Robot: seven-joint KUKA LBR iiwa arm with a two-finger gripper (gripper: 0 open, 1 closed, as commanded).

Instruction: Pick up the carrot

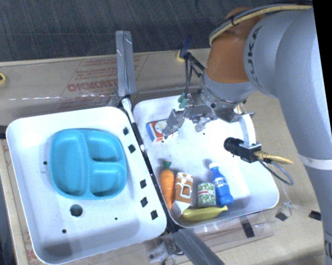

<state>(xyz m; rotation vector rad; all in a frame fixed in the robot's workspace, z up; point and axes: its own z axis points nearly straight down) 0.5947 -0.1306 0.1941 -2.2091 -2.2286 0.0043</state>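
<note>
Carrot (168,186) is lying in the right bin (262,189), against its left wall, green top pointing up the view, a small carton (184,189) touching its right side; the gripper (184,120) is hovering over the bin's far half, near a flat packet (158,130) and well apart from the carrot — grip state I cannot tell; step in hand is looking like the approach, nothing grasped; next move is calling for travel toward the near-left corner, then a descent clear of wall and carton.
</note>
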